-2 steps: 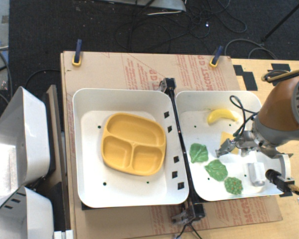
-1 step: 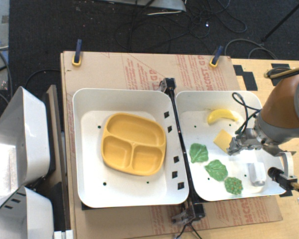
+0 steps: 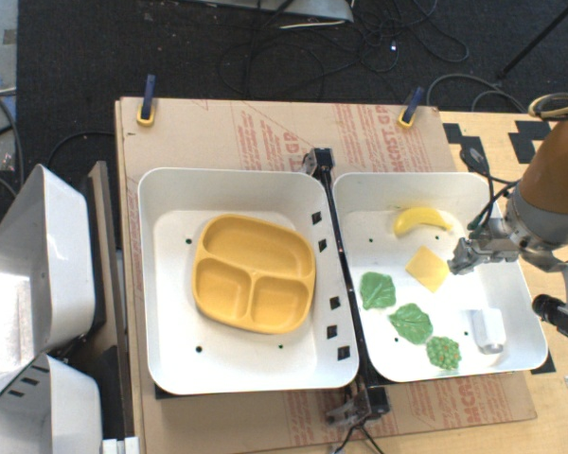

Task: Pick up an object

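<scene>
The right bin (image 3: 454, 185) holds a yellow banana (image 3: 422, 219), a pale yellow cheese wedge (image 3: 428, 269), two green leaves (image 3: 378, 289) (image 3: 412, 323), a green broccoli piece (image 3: 443, 352) and a small white block (image 3: 488, 329). My gripper (image 3: 462, 256) hangs over the right bin, just right of the cheese wedge and below the banana. The arm comes in from the right edge. Nothing shows between the fingers.
The left bin (image 3: 161, 282) holds a yellow divided tray (image 3: 254, 272). A black divider (image 3: 339, 263) runs between the two bins. White containers (image 3: 33, 272) stand off the bench at the left. Blue-and-yellow clamps (image 3: 148, 100) (image 3: 411, 107) hold the cardboard at the back.
</scene>
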`<act>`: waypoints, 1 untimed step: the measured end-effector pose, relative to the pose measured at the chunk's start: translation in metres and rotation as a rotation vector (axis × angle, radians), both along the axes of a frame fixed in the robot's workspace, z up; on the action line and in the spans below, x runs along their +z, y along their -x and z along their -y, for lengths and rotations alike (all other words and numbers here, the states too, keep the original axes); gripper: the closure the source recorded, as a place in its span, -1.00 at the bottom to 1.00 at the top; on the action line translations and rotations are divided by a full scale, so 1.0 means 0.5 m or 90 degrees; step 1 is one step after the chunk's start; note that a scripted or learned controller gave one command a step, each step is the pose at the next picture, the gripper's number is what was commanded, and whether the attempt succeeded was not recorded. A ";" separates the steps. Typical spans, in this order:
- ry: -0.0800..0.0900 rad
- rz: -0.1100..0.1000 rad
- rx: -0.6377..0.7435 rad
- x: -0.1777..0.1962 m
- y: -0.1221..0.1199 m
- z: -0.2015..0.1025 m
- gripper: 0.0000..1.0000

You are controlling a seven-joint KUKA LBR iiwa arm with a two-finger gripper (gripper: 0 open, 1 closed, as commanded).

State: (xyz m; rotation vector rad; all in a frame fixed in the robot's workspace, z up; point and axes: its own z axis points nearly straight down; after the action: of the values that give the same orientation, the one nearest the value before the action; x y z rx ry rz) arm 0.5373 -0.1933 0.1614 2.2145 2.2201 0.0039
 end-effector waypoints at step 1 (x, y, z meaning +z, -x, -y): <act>0.000 0.000 0.001 0.086 -0.006 -0.004 1.00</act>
State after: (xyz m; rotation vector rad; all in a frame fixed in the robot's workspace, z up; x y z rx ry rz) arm 0.5403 -0.1911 0.2045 2.2134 2.2217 0.0035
